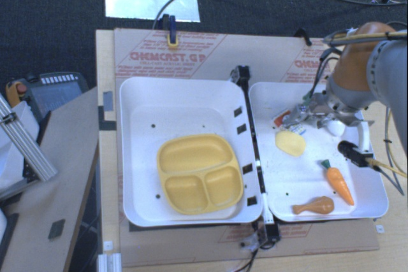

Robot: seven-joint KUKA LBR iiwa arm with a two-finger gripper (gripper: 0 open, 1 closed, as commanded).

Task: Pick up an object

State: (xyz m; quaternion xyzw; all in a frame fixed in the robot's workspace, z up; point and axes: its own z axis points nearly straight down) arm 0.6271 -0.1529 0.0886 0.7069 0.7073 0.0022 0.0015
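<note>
Where gripper [298,119] hovers, chip [291,143] below.

Two bins side by side. In the left bin [137,99], toward the front: a three-compartment tray [199,172]. In the right bin [376,200]: potato chip [291,143] centre-left, toy carrot [338,182] to its right, toy drumstick [313,206] at the front.

The clear sheet [191,55] under the bins carries red print at 12 o'clock reading "CHEMCAST G P"; remaining lettering is illegible.
</note>
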